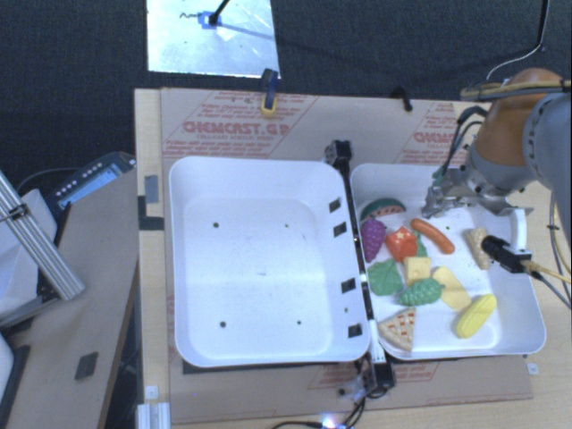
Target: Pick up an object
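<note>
The right bin (pixel 527 324) holds several toy foods. Among them are a watermelon slice (pixel 382 209), purple grapes (pixel 372 237), a red pepper (pixel 402 242), an orange-red sausage (pixel 433 235), a yellow cube (pixel 417 268), a corn cob (pixel 475 315) and a pizza slice (pixel 399 328). My gripper (pixel 433 206) hangs low over the back of this bin, just behind the sausage and right of the watermelon slice. I see nothing held in it.
The left bin (pixel 259 257) lies beside the right one, with a black-clipped divider (pixel 349 239) between them. Green leafy pieces (pixel 385 278) and a beige piece (pixel 476 247) also lie in the right bin. The arm (pixel 514 141) comes in from the upper right.
</note>
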You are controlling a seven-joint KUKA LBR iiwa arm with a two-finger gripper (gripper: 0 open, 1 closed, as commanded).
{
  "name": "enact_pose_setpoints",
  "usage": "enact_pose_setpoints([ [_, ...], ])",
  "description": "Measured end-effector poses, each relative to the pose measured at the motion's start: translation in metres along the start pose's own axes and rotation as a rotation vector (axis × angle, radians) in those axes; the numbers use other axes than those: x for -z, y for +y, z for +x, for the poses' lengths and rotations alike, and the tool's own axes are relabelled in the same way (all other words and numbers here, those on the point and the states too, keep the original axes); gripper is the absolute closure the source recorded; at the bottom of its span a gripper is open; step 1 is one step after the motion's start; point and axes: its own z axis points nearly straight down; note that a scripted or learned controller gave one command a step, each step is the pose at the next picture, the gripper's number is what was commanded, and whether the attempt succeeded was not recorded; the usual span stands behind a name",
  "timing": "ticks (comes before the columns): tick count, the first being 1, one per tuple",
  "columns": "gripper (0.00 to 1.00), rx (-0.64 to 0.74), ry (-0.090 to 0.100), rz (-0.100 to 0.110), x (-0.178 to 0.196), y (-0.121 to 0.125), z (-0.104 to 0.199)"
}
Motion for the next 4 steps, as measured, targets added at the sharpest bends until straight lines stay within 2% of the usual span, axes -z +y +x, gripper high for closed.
enact_pose_setpoints([
  [1, 1.00, -0.002, 0.001, 0.018, -0.020, 0.035, -0.024],
  [2, 1.00, -0.009, 0.002, 0.027, -0.019, -0.034, -0.047],
  [3, 1.00, 0.000, 0.000, 0.014, -0.019, 0.035, -0.044],
  [4, 1.00, 0.000, -0.003, 0.003, 0.257, 0.042, -0.035],
])
